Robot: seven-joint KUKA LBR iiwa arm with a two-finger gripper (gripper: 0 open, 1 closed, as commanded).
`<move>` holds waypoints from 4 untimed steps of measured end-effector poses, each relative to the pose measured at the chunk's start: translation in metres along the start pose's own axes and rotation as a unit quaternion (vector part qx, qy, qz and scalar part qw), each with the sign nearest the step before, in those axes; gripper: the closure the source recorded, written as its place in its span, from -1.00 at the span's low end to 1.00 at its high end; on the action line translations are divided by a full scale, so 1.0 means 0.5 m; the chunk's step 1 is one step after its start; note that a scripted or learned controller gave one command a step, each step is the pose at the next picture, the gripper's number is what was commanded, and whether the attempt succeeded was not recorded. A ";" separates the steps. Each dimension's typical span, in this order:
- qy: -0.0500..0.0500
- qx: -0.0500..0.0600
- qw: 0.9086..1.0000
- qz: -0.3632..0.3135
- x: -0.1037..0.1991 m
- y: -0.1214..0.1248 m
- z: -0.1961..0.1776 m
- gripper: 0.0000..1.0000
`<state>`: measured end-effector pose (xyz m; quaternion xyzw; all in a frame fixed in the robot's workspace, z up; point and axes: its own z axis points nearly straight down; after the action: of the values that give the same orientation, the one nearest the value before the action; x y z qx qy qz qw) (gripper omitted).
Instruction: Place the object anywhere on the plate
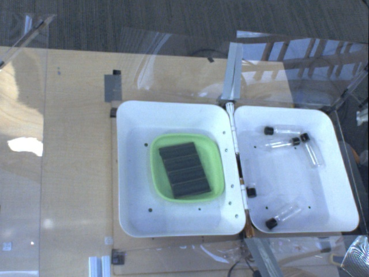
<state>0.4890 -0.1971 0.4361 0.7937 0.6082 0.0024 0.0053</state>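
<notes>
Wires and a grey metal strut (260,264) lie along the bench's front edge, below and to the right of the green plate (214,178). On that plate rests the dark ribbed block (184,170), lying flat and slightly turned, covering most of the plate's floor. The plate sits in the middle of the left bin (124,172).

Right of the plate, past the seam between the two bins, the right bin (340,212) holds four clear tubes with black caps: three (285,144) near its far side and one (282,215) near its front. The tubes are glassy and hard to trace against the white. A small black piece (251,192) sits at the seam.

Around the bins lies a pale wooden bench (63,172), overlaid with clear sheeting that throws bright glare left of the plate. Beyond the plate stand a metal post (233,71) and a small grey bracket (113,87), then dark ribbed carpet (144,10).

How the gripper stands cannot be told.
</notes>
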 end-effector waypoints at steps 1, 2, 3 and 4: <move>0.000 0.000 0.998 0.066 0.002 -0.001 -0.001 -1.00; 0.000 0.000 0.994 0.106 0.007 -0.002 0.000 -1.00; 0.001 0.000 0.984 0.179 -0.002 -0.001 -0.001 -1.00; 0.001 0.000 0.971 0.237 0.001 -0.001 -0.001 -1.00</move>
<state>0.4887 -0.1965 0.4364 0.9154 0.4025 0.0041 0.0039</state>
